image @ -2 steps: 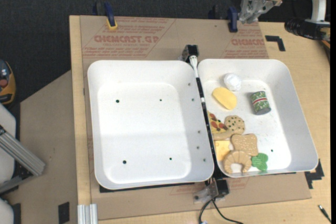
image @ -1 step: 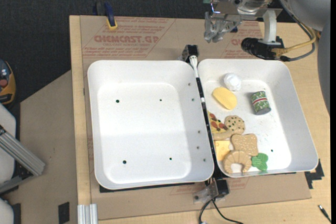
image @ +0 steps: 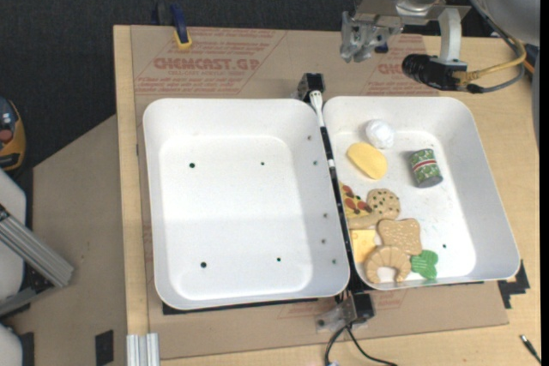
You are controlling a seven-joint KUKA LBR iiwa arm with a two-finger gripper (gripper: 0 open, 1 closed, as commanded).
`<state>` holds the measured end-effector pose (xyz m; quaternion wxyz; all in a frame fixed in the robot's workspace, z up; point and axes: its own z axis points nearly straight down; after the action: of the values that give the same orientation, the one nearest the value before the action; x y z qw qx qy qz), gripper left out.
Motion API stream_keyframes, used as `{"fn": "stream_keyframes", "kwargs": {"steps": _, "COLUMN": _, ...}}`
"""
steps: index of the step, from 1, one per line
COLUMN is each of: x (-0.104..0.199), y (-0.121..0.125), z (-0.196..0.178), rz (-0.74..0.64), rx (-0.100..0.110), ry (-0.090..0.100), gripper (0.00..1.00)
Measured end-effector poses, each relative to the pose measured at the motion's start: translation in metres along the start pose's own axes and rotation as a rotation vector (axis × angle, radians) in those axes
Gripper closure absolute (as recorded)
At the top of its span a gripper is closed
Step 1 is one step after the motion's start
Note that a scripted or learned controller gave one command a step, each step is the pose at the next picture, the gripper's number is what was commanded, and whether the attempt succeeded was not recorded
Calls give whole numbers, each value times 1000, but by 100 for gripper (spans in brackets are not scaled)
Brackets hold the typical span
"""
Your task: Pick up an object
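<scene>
My gripper (image: 360,47) hangs above the bench behind the right bin (image: 480,184), near its far left corner, with nothing between its fingers. In that bin lie a white ball (image: 378,133), a yellow lemon-like piece (image: 367,160), a green can (image: 424,167), a round cookie (image: 383,202), a pizza slice (image: 352,201), a toast slice (image: 401,234), a yellow cheese wedge (image: 364,245), a croissant (image: 387,263) and a green piece (image: 425,264).
The left bin (image: 232,201) sits beside the right one, with a black clip (image: 310,86) at the far end of the seam between them. A blue-and-yellow clamp (image: 180,27) grips the board's far left edge.
</scene>
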<state>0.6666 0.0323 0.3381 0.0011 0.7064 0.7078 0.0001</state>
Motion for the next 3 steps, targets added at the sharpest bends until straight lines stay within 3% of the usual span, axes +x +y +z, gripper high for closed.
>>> {"fn": "stream_keyframes", "kwargs": {"steps": 1, "x": 75, "y": -36, "z": 45, "rz": -6, "rx": 9, "ry": 4, "gripper": 100}}
{"fn": "stream_keyframes", "kwargs": {"steps": 2, "x": 100, "y": -46, "z": -146, "rz": -2, "rx": -19, "ry": 7, "gripper": 100}}
{"fn": "stream_keyframes", "kwargs": {"steps": 3, "x": 184, "y": -48, "z": -92, "rz": -7, "rx": 9, "ry": 3, "gripper": 100}}
